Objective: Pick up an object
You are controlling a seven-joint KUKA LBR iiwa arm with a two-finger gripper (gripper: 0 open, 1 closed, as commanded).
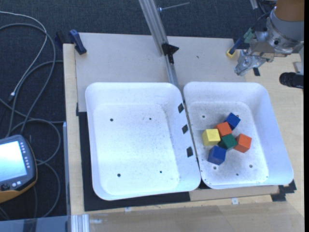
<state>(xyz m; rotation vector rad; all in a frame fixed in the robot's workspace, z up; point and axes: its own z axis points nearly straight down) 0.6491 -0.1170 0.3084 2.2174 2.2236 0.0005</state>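
White plastic forms two shallow bins side by side on a pale wooden bench [120, 57]. The left bin [135, 139] lies well to the left of and below the gripper, while the right bin [263, 105] sits directly below it. The grey arm [287, 18] with its orange band enters at the upper right, and its gripper [245, 67] hangs above the bench just past the right bin's far rim, holding nothing; whether its fingers are spread or pressed together cannot be told from this angle. Well below the gripper, near the middle of the right bin, small cubes cluster together: a yellow cube [211, 137], two blue cubes [233, 120] [217, 154], two orange cubes [224, 128] [243, 142] and a green cube [228, 141], most touching one another.
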